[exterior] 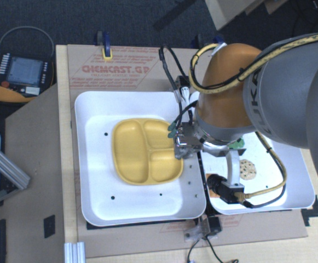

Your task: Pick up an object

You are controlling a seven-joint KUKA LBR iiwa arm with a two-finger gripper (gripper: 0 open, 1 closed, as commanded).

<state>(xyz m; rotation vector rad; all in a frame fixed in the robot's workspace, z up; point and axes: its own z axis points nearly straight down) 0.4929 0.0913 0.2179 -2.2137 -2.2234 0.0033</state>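
A yellow divided tray lies in the middle of the left bin, its long axis running from the bin's far side toward its near side. The gripper sits at the tray's right edge, between tray and bin wall, apparently touching the rim, though the wrist hides the contact. Whether the jaws are wide or narrow I cannot tell. The tray lies to the gripper's left. Beyond that wall, a cookie rests in the right bin.

Thick grey arm, rounded orange band above the wrist, yellow-and-black cables looped alongside, small metal pincer
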